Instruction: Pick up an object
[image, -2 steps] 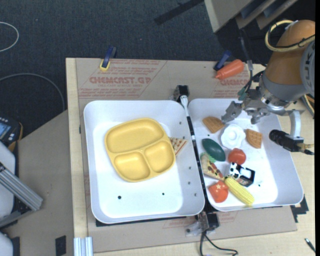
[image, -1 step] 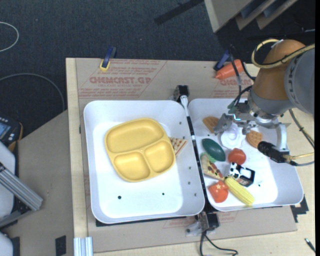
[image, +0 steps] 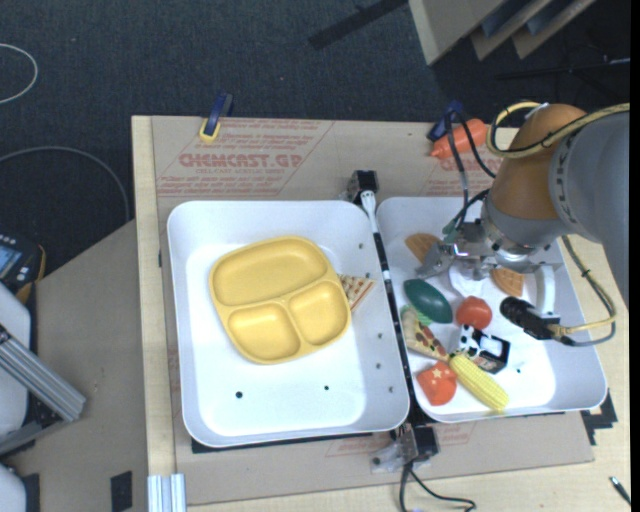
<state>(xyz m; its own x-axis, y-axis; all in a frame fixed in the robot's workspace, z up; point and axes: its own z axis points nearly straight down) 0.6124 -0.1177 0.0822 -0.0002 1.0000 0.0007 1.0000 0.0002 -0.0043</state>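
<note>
My gripper (image: 460, 262) hangs low over the far part of the right bin (image: 578, 372), and its fingers look spread, with nothing seen between them. A tan bread piece (image: 420, 244) lies just to its left and another brown piece (image: 510, 280) just to its right. Nearer the front lie a dark green toy (image: 428, 298), a red tomato (image: 474, 311), a black-and-white toy (image: 486, 348), a yellow corn cob (image: 479, 381), a red strawberry-like piece (image: 436, 384) and a wedge-shaped slice (image: 424, 340).
The left bin (image: 195, 330) holds a yellow divided plate (image: 278, 298) with a waffle piece (image: 356, 289) at its right edge. The grey arm (image: 580, 190) comes in over the right bin's far right corner. Cables and clamps sit along the bench's back edge.
</note>
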